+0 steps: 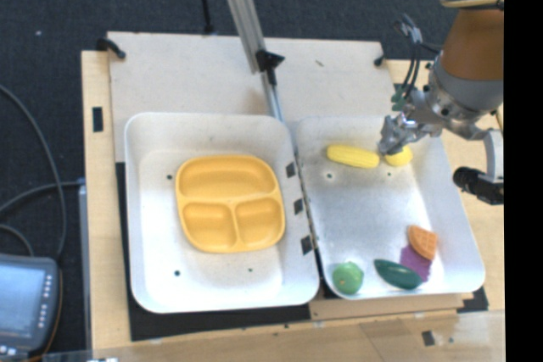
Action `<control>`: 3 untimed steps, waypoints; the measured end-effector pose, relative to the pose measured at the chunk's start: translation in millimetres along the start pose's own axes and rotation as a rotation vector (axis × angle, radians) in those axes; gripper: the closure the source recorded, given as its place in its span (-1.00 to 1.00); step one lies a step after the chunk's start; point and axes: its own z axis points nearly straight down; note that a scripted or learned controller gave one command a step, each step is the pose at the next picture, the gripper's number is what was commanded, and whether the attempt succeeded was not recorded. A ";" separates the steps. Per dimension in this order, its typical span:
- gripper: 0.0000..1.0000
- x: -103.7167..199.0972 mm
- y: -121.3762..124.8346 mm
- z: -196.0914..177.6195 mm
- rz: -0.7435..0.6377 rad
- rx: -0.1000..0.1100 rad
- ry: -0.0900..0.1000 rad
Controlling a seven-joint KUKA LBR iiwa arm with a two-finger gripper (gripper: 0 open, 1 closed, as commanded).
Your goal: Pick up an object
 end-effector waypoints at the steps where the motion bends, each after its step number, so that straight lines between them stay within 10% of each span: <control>1: 1.00 53.0 4.4 15.8 0.001 0.001 0.000; 3: 1.00 140.7 17.7 18.8 0.000 0.001 0.000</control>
